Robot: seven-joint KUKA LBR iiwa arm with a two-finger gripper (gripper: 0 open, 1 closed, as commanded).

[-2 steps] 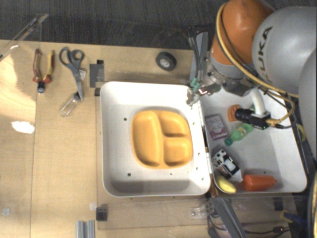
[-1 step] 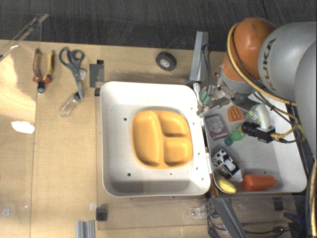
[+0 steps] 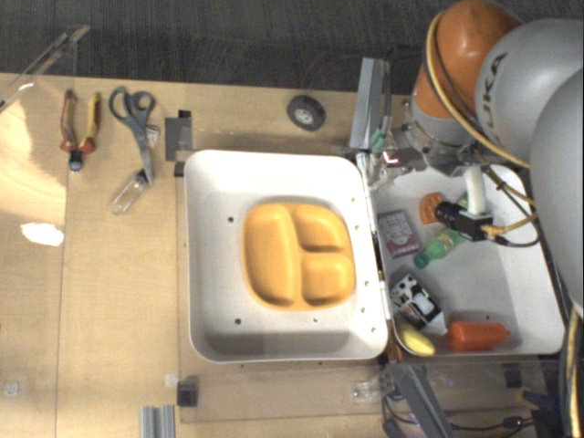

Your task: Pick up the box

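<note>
Box (image 3: 398, 232) sits flat by the right bin's (image 3: 538, 331) wall; gripper (image 3: 392, 158) could snag the green bottle (image 3: 438, 247). Can't tell its grasp state.

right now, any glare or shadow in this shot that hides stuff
Camera view: bright glare washes out the bench at far left; the yellow tray casts a soft shadow in the left bin; the arm looms large and slightly blurred, covering part of the right bin.

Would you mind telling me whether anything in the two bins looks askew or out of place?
Nothing looks spilled or damaged. The small box lies flat near the right bin's left wall, slightly askew. The yellow tray sits squarely in the left bin.
</note>
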